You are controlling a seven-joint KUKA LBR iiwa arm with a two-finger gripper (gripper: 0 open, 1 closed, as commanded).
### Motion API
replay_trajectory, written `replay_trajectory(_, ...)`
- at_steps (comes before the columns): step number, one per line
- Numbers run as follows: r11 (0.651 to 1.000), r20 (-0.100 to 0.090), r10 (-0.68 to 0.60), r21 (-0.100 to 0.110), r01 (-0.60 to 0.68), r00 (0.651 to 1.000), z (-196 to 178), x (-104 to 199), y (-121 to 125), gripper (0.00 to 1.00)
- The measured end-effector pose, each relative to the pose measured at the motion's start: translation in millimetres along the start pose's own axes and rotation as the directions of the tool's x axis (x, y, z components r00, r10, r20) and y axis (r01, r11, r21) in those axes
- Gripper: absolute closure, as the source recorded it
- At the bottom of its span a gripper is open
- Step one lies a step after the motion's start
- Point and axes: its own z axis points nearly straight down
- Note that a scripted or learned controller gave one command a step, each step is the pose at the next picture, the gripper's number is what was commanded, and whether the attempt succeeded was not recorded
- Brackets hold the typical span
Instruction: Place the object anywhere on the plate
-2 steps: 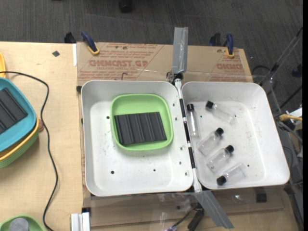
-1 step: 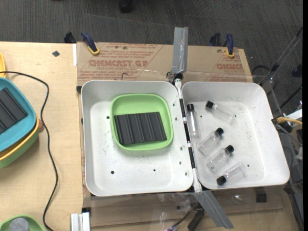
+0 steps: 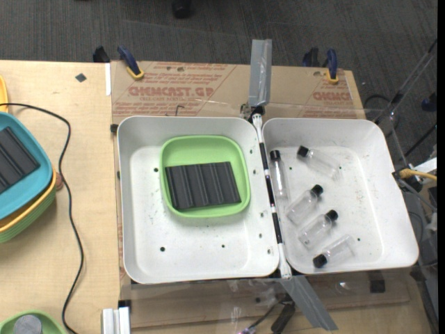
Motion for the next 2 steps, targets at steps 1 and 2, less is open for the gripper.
replay_trajectory(1, 1.000, -0.001, -0.006, -0.003, 0.006, 1.000, -32.7, 0.4, 0.5, 0.00)
replay_trajectory(2, 1.000, 0.000, -0.006, -0.003, 0.006, 1.000, -106.9, 0.3, 0.2, 0.00)
